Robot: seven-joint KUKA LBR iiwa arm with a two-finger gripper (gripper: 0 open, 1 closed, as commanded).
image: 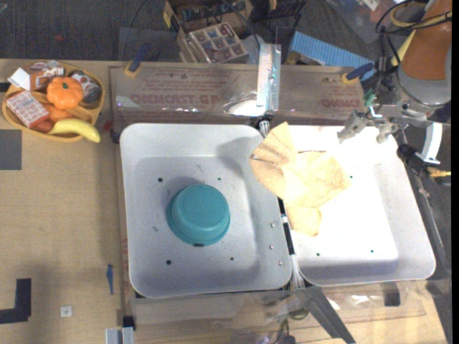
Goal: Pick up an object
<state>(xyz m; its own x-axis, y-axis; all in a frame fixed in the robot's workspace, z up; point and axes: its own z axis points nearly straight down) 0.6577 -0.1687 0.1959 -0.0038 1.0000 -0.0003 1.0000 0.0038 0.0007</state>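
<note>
Nothing picked yet: gripper (367,125) hovers over right bin (401,213) far corner, fingers spread, empty. Yellow cloth (301,178) straddles divider; teal bowl (199,213) upside-down in left bin (143,192). Descent, grasp, lift remain.

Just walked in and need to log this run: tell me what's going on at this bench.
A grey robot arm reaches in from the right, its gripper hovering over the back edge of the right bin. It holds nothing. A crumpled tan cloth is draped across the divide between the two bins, mostly in the right one. A teal bowl sits upside down in the left bin, untouched. Off to the left, a basket of toy food rests on the bench. No pick has been made yet.
</note>
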